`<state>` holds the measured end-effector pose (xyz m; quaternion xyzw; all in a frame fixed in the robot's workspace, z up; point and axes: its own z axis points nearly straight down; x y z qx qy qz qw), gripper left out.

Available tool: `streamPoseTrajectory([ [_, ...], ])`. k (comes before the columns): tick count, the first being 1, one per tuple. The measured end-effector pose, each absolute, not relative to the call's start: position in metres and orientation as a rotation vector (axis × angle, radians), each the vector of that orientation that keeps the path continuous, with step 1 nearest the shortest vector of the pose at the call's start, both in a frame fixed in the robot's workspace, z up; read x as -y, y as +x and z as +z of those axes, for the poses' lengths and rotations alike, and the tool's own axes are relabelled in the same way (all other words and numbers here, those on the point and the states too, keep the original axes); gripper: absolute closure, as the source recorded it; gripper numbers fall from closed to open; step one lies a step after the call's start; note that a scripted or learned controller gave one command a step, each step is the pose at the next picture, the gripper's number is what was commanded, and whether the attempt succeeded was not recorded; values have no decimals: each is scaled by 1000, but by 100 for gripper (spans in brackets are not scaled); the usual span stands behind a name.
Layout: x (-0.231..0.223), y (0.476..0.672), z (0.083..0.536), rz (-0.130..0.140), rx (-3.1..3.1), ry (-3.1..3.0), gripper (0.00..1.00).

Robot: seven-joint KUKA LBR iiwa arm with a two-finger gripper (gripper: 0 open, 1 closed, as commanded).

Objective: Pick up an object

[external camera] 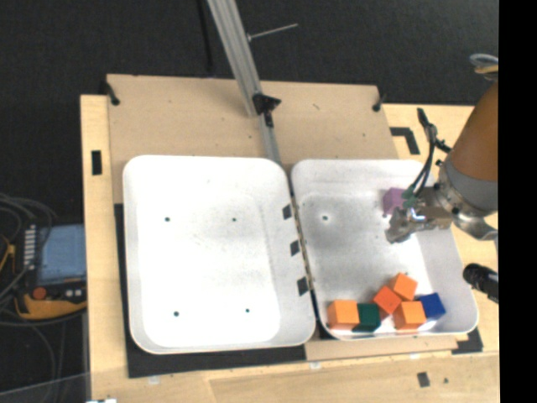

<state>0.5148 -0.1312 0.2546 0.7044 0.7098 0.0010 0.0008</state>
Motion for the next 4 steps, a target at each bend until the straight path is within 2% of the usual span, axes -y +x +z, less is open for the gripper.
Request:
streamPoseTrajectory([
  [1, 77, 524, 242, 0, -2229, 2214, 100],
  [2, 26, 527, 250, 5, -2231, 2211, 100],
  [3, -33, 546, 249, 4, -2233, 2211, 100],
  [4, -86, 549, 236, -2, -2229, 2215, 100],
])
